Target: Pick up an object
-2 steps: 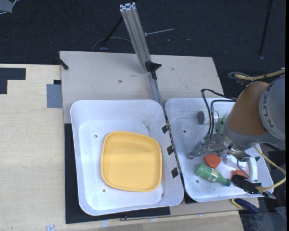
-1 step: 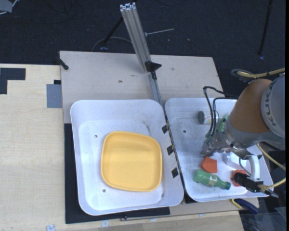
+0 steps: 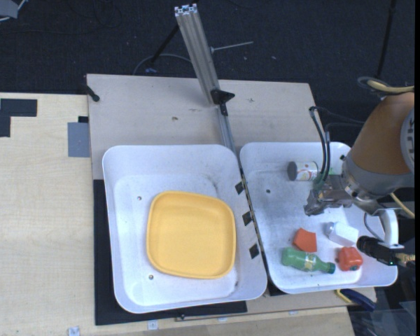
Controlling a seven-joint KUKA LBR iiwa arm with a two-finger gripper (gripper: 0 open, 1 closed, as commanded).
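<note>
**Small, light toys wait in the right bin under the claw**

Although the task names no single object, the nearest candidates lie in the right bin (image 3: 266, 257): an orange block (image 3: 305, 240), a green bottle (image 3: 306, 260) lying on its side, an orange-red piece (image 3: 349, 258), a small white piece (image 3: 341, 231) and a little cylinder (image 3: 301, 170) at the far side. All look like light, stiff plastic with smooth, possibly slippery skins. The block, judged by its flat faces, offers the surest hold across its sides; the bottle would best be taken across its round body, since it may roll. The claw (image 3: 318, 203) hangs just above the bin floor, far of the block and apart from it; whether it is spread or pressed together cannot be told. The left bin (image 3: 126, 166) carries a shallow yellow plate (image 3: 192, 234), rounded-square and glossy. Both bins rest on the counter (image 3: 161, 110).
</note>
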